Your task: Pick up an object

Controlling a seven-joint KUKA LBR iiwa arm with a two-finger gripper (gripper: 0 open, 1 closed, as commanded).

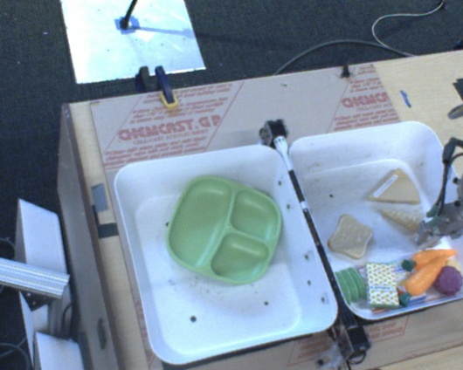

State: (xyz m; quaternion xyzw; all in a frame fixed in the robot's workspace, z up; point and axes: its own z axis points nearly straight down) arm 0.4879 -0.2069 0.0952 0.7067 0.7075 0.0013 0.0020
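Note:
The right bin (358, 148) holds several toy foods. A tan toast slice (349, 237) lies in its middle, with a pale wedge (394, 188) behind it and a second wedge (402, 216) to its right. Along the front wall lie a green ridged piece (350, 283), a yellow-green patterned block (380, 284), two orange carrots (423, 274) and a purple ball (449, 279). My gripper (436, 230) comes in from the right, low over the bin. Its tip sits between the second wedge and the carrots.
The left bin (172, 323) carries a green divided plate (224, 228), tilted. A black rail (304, 211) runs between the two bins. Cables (447, 173) loop beside the arm at the right bin's far right side.

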